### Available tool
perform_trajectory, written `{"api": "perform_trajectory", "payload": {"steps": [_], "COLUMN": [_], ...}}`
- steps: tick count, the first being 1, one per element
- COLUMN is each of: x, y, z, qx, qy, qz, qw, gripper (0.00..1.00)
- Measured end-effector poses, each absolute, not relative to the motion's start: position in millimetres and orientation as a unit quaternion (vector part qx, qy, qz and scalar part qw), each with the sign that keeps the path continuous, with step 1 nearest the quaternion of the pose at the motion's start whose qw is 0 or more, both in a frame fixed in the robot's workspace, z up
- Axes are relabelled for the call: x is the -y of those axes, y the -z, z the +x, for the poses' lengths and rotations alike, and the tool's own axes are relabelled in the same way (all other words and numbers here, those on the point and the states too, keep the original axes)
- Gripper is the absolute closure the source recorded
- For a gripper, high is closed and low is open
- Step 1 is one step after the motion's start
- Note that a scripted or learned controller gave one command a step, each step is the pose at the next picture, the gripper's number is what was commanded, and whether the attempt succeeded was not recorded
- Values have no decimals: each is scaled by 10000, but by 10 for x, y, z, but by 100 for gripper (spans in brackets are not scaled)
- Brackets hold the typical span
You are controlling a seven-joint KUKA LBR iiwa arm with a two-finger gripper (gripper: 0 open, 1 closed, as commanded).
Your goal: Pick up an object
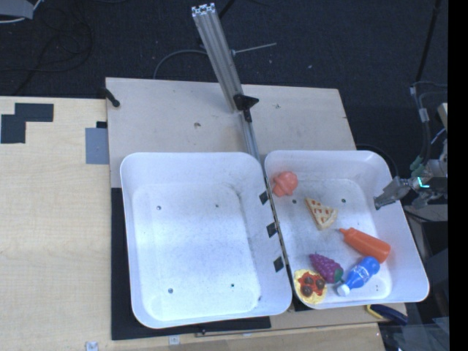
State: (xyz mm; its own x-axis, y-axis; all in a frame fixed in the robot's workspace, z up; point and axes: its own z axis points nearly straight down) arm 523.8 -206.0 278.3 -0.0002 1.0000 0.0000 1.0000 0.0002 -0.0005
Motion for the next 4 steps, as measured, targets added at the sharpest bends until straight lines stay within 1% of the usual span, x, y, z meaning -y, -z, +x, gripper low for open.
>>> {"api": "perform_trajectory", "payload": {"steps": [1, 2, 3, 4], "x": [2060, 2111, 2093, 2130], "y": [-2782, -2196, -1626, -1190], "z": [5238, 5165, 5247, 5210], "qx": [7072, 7070, 7073, 7072], "qy": [-2, -15, -14, -11], "qz": [-7070, -7072, -7069, -7070], "qw": [2, 24, 26, 18], "gripper": [0, 0, 0, 0]}}
